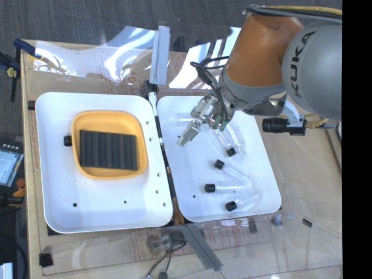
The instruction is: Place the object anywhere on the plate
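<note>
Hovering over the right bin (pixel 264 161), the end effector (pixel 200 124) grips nothing I can see; whether it is open I cannot tell. Clear tubes (pixel 232 170) lie below; the yellow plate (pixel 107 124) waits, task unstarted.

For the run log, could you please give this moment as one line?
pincer: over right bin | grasp: none seen | clear tubes: in right bin | plate: left bin

The only lettering I can read is "KUKA", in dark capitals running sideways on the grey arm (pixel 314 68) at the far right, just past its orange band. Nothing else carries legible text or numbers.
</note>
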`<state>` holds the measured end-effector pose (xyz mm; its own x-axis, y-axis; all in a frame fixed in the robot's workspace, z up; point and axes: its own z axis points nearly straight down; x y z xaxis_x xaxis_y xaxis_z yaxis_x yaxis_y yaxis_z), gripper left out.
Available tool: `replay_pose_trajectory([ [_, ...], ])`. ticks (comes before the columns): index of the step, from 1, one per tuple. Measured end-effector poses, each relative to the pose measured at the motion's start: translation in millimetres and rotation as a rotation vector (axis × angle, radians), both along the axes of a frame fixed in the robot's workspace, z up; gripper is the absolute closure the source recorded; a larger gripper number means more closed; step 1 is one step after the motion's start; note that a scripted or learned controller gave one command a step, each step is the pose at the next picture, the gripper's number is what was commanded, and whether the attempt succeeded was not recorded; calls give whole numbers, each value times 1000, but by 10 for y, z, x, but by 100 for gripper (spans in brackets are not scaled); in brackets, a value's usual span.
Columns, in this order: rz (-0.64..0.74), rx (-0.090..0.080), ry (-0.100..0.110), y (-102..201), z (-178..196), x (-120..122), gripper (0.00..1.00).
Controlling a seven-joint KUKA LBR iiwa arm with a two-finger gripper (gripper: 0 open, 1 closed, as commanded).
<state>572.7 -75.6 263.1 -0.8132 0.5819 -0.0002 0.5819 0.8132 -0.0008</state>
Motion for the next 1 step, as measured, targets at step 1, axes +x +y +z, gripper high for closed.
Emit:
replay_pose_trajectory([
  [1,-96,1,2,103,-173,11,0],
])
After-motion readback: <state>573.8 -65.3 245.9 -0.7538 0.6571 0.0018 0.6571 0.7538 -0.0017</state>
